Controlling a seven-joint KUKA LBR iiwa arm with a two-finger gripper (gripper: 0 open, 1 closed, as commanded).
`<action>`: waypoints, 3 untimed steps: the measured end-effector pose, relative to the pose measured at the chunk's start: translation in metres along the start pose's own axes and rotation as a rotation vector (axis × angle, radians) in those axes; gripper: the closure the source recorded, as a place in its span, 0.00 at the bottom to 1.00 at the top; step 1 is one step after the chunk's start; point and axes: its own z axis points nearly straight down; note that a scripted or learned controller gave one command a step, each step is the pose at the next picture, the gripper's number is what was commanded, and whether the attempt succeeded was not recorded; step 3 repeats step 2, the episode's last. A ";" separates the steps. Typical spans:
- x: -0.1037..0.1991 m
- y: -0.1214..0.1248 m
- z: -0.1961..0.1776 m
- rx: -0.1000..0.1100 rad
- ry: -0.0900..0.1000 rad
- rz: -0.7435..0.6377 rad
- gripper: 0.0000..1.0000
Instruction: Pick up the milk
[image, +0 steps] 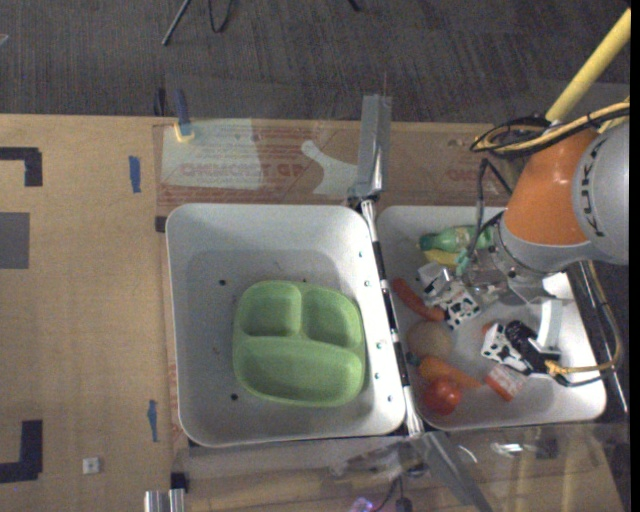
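Milk carton to be centred on before a descent into the crowded right bin.

In the camera view, the small black-and-white cow-patterned milk carton (447, 298) is seen in the shallow white right-hand bin (572, 402). It lies near that bin's left wall, just beside a slim red pepper-like toy (413, 297) and near a pale round egg-like toy (432, 340). The grey arm's gripper (488, 288) is placed just right of the carton, under the orange-banded wrist. Whether it is released or clenched cannot be told. A clean pick is judged to need the gripper centred over the carton, squared across its narrower sides, and lowered so that neighbouring toys are not nudged. The green divided plastic plate (298, 343) in the shallow white left-hand bin (200, 300) is well apart.
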 end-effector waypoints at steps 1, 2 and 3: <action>-0.001 0.001 -0.010 -0.003 0.000 0.003 1.00; 0.064 -0.030 -0.091 0.005 0.000 0.162 1.00; 0.064 -0.030 -0.091 0.005 0.000 0.162 1.00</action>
